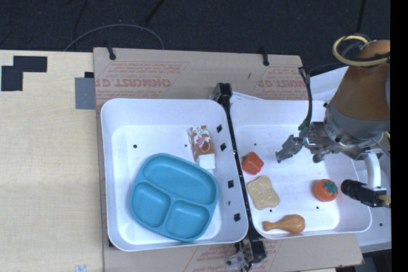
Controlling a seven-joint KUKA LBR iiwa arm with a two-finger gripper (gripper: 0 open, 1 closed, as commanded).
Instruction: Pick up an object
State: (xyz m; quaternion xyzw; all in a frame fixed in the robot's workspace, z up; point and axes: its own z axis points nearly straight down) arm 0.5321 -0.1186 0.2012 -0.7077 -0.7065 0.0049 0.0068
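From the camera view, the arm (360, 95) reaches in from the right and hangs over the right bin (357, 223). Its jaws (288, 151) point left, over bare bin floor in the upper middle of that bin. They look spread a little and nothing sits between them, though the tips are small and dark, so how far they are open is a guess.

Taking the red pepper (252, 163) as the landmark: it lies against the divider between the two bins, and the jaws hover just right of it and slightly farther back, apart from it. This looks the nearest thing to grasp, a short move left and forward, then down.

Just in front of the pepper lies a bread slice (262, 192), flat, its long axis running front to back. Farther forward and to the right is a drumstick (285, 224), long axis left to right. A tomato (326, 190) sits well right of the pepper, under the arm's wrist.

Left of the pepper, across the divider, the left bin (118, 137) holds a blue tray (173, 196) and a small packet (202, 143).
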